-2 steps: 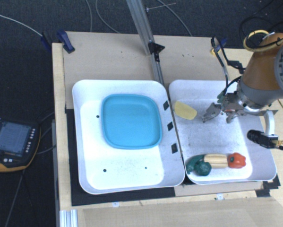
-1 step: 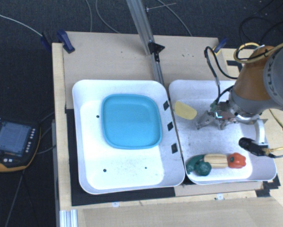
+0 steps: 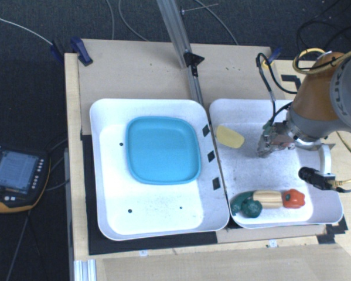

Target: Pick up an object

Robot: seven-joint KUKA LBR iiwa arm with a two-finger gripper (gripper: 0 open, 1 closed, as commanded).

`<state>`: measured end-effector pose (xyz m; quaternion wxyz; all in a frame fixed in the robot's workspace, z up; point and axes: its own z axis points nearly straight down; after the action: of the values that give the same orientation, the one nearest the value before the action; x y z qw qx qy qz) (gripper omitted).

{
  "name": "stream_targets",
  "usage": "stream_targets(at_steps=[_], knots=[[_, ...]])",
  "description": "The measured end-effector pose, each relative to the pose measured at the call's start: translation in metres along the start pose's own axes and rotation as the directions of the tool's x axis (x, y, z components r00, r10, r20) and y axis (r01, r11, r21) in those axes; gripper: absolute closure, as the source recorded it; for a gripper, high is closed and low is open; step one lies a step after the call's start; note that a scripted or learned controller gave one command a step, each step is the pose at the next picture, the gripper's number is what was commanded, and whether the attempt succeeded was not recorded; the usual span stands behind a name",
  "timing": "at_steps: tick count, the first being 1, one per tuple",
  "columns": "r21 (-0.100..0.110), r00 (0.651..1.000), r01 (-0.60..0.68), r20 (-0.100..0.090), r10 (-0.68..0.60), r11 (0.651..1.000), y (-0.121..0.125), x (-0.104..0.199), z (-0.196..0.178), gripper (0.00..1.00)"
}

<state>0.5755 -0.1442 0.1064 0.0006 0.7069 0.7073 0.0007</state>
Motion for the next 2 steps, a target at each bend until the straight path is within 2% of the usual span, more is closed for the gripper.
stream_targets(at_steps=[1,2], knots=[[-0.004,1.0,0.0,0.001,0.0,1.0,0.002,0.006,-0.061,1.0],[-0.004,1.0,0.0,0.001,0.0,1.0,0.011,-0.001,-0.115,1.0]])
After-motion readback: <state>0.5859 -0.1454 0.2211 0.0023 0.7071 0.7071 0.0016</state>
